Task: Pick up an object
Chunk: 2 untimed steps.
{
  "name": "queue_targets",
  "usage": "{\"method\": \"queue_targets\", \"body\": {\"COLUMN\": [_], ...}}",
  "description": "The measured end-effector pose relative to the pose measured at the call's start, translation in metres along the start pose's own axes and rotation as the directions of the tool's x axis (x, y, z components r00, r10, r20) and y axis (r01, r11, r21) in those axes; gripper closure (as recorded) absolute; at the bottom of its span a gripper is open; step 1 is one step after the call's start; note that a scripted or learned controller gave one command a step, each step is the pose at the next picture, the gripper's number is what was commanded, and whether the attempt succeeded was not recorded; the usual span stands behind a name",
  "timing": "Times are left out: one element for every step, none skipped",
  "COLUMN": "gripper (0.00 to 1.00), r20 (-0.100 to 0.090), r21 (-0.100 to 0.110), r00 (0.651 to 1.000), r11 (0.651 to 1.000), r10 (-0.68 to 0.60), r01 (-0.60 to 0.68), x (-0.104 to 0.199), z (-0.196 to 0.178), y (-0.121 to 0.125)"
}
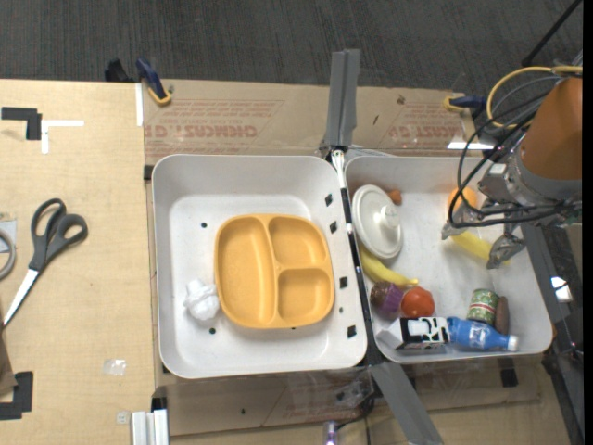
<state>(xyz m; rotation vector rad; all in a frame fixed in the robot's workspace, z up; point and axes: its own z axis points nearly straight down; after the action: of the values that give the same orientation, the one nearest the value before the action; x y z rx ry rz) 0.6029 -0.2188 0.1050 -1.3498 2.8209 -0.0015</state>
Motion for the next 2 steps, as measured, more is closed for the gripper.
{"method": "queue_targets", "body": {"gripper": [0.00, 1.00], "r20": [-0.003, 0.005], "r21": [-0.005, 0.000], "r00": [1.000, 1.000], "r11": [1.000, 1.000], "r10": [-0.017, -0.012], "r01": [0.017, 0.012], "x": [-0.017, -0.020], "z": [0.011, 0.000], "y": [-0.018, -0.019]}}
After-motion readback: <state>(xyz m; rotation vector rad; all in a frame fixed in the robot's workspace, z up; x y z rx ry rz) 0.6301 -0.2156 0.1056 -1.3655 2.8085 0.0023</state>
